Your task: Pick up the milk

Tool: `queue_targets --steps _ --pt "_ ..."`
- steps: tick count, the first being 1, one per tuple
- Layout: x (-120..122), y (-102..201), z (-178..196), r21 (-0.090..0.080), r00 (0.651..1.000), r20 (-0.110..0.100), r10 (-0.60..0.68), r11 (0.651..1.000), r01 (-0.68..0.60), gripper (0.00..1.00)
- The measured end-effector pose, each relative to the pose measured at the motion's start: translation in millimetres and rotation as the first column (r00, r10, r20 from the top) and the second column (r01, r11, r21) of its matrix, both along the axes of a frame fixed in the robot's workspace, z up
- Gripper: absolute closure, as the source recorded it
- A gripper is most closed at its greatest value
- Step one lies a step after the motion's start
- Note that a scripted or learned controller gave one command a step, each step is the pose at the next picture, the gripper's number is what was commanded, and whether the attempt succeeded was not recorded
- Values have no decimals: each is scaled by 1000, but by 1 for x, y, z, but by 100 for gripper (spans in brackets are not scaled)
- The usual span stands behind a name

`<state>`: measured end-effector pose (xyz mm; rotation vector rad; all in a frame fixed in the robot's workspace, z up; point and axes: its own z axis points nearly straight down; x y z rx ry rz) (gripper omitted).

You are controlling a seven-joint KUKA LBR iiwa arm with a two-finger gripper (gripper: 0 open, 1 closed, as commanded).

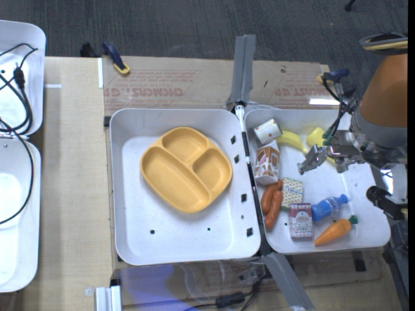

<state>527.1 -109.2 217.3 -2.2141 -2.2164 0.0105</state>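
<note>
The milk (266, 162) is a small brown and white carton. It stands near the left wall of the right bin (373, 238), just below a white cup (266, 131). My gripper (310, 160) hangs over the middle of the right bin, a short way right of the milk and apart from it. Its fingers point down and to the left. They are open with nothing between them.
In the right bin lie a banana (293, 140), two sausages (272, 204), a cracker packet (292, 190), a red box (300, 220), a blue bottle (329, 207) and a carrot (333, 232). The left bin (130, 238) holds a yellow divided plate (186, 168).
</note>
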Motion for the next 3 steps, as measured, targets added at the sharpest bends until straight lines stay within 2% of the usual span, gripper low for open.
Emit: queue_targets --steps 1,2,3 --pt "1 -1 5 0 1000 -7 -2 1000 2 100" --pt "-4 -7 31 -2 986 6 164 986 -164 100" --pt "15 -57 23 -2 993 5 115 993 -115 100"
